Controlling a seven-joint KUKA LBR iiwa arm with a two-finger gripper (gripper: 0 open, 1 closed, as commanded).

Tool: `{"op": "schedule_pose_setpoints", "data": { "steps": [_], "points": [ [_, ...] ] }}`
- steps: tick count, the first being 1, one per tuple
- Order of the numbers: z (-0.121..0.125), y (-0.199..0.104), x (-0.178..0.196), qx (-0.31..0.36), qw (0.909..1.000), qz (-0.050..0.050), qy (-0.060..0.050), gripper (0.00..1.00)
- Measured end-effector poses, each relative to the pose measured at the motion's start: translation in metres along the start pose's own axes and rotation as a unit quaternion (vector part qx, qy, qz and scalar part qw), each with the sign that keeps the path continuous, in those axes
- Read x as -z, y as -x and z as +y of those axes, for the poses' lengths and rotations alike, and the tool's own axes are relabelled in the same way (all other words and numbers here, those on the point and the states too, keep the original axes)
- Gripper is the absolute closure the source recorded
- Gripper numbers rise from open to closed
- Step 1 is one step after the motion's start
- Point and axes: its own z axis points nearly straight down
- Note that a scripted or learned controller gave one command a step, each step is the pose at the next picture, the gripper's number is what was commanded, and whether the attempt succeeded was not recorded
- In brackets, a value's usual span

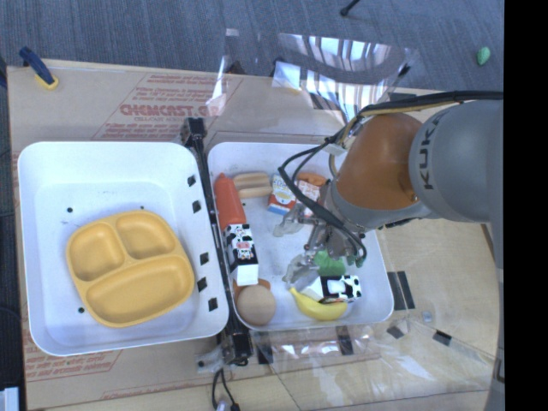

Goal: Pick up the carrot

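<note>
The carrot (227, 202) is a long orange-red piece lying lengthwise along the left wall of the right bin (377, 272). Its near end touches a black-and-white milk carton (242, 252). My gripper (294, 245) hangs over the middle of the right bin, to the right of the carrot and apart from it. Its two metal fingers (300, 270) are spread open with nothing between them. The grey arm and its orange band (377, 165) cover the bin's right part.
Around the gripper lie a bun (252, 182), a small carton (282, 197), a green piece (330, 259), a cow-patterned box (340, 288), a banana (317, 306) and an egg (255, 305). A yellow divided plate (128, 268) sits in the left bin (38, 169).
</note>
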Motion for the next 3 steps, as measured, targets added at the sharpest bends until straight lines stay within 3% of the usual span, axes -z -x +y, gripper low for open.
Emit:
{"op": "schedule_pose_setpoints", "data": {
  "steps": [1,2,3],
  "points": [
    [-0.051,0.001,-0.012,0.158,0.9873,-0.01,-0.003,0.0],
    [-0.051,0.066,-0.01,0.057,0.9983,-0.008,-0.002,0.0],
    [-0.05,0.068,0.001,0.06,0.9982,-0.009,-0.002,1.0]
  ]
}}
